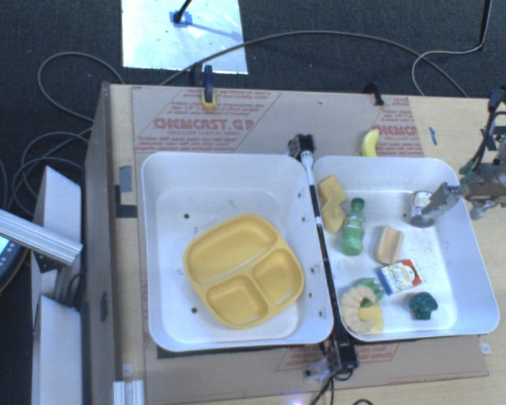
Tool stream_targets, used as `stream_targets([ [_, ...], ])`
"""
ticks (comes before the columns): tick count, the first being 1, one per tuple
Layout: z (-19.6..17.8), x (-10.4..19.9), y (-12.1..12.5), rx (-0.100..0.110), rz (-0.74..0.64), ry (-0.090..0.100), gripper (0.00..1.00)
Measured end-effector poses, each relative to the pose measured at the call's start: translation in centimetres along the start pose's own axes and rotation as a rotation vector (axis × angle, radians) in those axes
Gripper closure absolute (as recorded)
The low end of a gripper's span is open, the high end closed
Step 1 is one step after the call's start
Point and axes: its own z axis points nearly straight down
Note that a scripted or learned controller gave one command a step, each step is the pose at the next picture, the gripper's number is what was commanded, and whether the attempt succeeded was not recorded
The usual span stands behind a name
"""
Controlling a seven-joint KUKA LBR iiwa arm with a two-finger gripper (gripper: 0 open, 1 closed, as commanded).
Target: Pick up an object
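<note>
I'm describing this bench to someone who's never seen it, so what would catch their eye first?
Probably the big yellow divided tray, lying alone in the left bin. Next, the cluster of small toy foods in the right bin, with a green bottle near its middle. The gripper hangs over that bin's upper right part, and a banana lies on the bench behind it.

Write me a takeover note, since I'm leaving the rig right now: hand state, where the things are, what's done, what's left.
Hand: over the upper right part of the right bin, nothing seen between its fingers; open or shut is not clear.
Right bin holds: green bottle, yellow block, tan block, red-and-white packet, dark green piece, yellow-green toy.
Left bin: yellow divided tray.
A banana lies on the bench behind the right bin.
Done: nothing lifted.
Left: grasp and raise one object.
</note>
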Motion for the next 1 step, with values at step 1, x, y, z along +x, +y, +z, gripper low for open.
stream_targets([
  [1,9.52,-1.17,2.75,0.003,0.002,0.001,0.0],
])
